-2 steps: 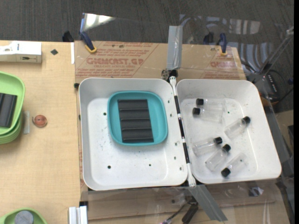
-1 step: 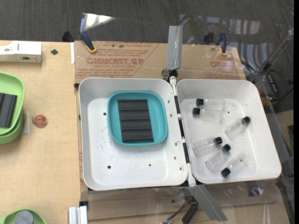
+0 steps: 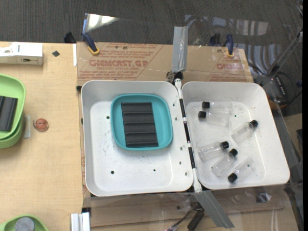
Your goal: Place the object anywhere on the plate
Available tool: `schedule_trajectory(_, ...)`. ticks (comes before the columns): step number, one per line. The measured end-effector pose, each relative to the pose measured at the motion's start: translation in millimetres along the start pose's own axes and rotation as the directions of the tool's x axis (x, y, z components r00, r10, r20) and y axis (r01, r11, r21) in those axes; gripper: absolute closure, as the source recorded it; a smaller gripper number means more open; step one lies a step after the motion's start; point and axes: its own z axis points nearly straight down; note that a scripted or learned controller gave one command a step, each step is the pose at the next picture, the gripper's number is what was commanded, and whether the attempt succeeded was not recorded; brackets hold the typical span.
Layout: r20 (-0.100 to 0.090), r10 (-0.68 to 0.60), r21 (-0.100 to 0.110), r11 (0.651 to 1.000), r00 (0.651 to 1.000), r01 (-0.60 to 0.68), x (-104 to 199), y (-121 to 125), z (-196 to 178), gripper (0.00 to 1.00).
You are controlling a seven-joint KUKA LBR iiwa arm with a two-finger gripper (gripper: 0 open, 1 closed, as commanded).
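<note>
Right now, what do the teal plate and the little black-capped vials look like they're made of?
The teal square plate looks like smooth moulded plastic, evenly coloured with soft rounded edges. The small clear vials with black caps seem to be transparent plastic or glass; the white bin shows through them.

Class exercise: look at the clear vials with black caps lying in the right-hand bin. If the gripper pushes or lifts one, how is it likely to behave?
The vials lie on their sides and look cylindrical, so a push would probably roll one across the right bin. They appear clear, so are likely light, and smooth walls may slip between fingers.
</note>
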Motion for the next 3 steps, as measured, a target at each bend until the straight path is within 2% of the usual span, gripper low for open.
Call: schedule_trajectory(3,0.000,0.001,0.000,1.000,1.000,-0.001,3.6,0.7,0.1,0.00)
